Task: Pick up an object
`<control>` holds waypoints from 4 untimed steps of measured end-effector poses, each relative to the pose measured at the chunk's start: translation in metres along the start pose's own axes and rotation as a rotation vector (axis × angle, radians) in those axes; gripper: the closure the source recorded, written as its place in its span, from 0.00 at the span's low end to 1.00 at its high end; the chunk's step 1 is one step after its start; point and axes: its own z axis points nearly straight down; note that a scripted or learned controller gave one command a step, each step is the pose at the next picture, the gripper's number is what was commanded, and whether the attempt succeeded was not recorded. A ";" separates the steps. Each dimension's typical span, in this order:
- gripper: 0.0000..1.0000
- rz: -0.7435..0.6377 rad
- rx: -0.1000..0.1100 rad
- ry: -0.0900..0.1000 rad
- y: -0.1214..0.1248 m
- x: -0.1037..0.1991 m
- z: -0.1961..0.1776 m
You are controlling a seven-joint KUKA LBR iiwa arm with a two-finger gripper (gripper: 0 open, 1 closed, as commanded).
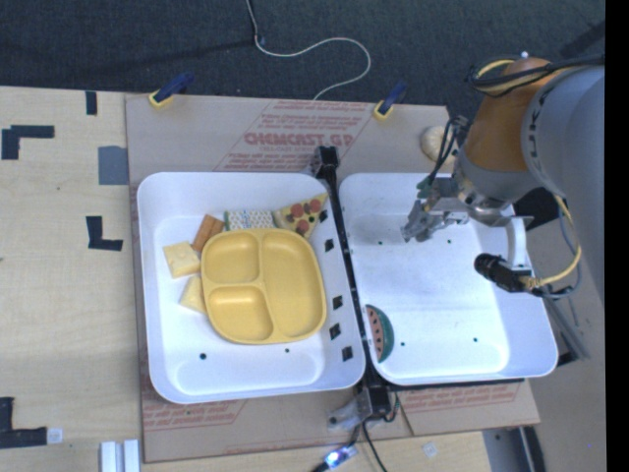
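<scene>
The grey arm's two-finger gripper point(421, 226) hangs low over the right white bin point(511, 347); whether it grips anything cannot be told. A watermelon-slice toy point(379, 330) lies at that bin's left wall. The yellow divided plastic plate point(263, 285) sits in the left white bin point(157, 264).

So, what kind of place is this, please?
Probably a robot lab test bench, not a kitchen: two white bins sit on a clamped cardboard sheet, toy food and a yellow divided plate lie in them, and a grey arm's pincer hangs over the right bin.
</scene>
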 end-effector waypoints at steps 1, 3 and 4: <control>1.00 -0.001 0.001 0.001 -0.002 0.000 -0.042; 1.00 -0.003 0.006 0.001 -0.009 0.039 -0.068; 1.00 0.000 0.004 0.001 -0.021 0.040 -0.081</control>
